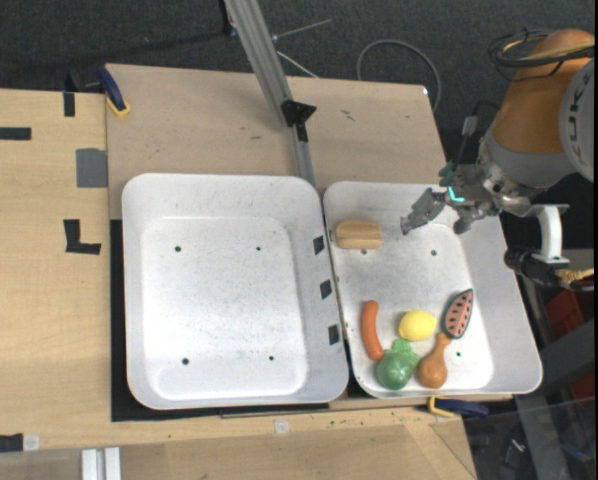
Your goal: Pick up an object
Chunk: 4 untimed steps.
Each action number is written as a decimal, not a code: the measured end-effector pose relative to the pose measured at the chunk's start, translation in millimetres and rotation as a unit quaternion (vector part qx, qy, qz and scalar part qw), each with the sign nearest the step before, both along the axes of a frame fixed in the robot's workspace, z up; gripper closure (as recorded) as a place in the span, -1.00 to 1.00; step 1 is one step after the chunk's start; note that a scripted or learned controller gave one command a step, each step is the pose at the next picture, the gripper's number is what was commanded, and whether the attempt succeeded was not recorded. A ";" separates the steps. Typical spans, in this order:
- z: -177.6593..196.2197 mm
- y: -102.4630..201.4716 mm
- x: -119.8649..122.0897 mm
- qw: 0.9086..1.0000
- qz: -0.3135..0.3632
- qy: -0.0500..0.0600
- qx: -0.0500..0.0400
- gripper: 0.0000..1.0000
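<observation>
Two white bins sit side by side on the tabletop (209,118). Left bin (219,288): nothing lying in it. Right bin (479,268): all six candidate objects, none lifted, so the pick is judged not yet begun.

Arm (539,98): enters from 3 o'clock, wrist above the bin's 1 o'clock corner. Gripper (437,211): over the bin's 12 o'clock end, two dark fingers spread apart, released, nothing between them.

Objects, largest first. Tan bread-like block (359,235) at the bin's 11 o'clock, nearest the gripper and just beside it toward 9 o'clock. Watermelon slice (459,314) at 4 o'clock. Orange carrot-like stick (371,330) at 7 o'clock. Green item (395,366) and brown pear-shaped item (434,366) at 6 o'clock, close together. Yellow lemon (417,325) just above them.

Remaining: choose, descend, close, lift.

Obscured: the arm's upper links are cut off at the frame edge; gripper height above the bin floor cannot be judged; whether the green and brown items touch is unclear.
</observation>
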State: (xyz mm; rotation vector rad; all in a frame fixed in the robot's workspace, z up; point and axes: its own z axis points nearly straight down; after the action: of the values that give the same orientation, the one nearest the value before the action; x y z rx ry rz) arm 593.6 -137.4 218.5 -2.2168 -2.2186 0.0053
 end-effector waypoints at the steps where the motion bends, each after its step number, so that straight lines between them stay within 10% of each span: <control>1: 2.3 0.0 0.9 1.000 0.001 -0.002 -0.001 -1.00; 4: -131.1 -4.7 -13.4 1.000 0.000 -0.002 -0.001 -1.00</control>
State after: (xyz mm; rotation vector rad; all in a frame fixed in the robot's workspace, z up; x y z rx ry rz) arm 580.2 -142.1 87.3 -2.2197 -2.2229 0.0036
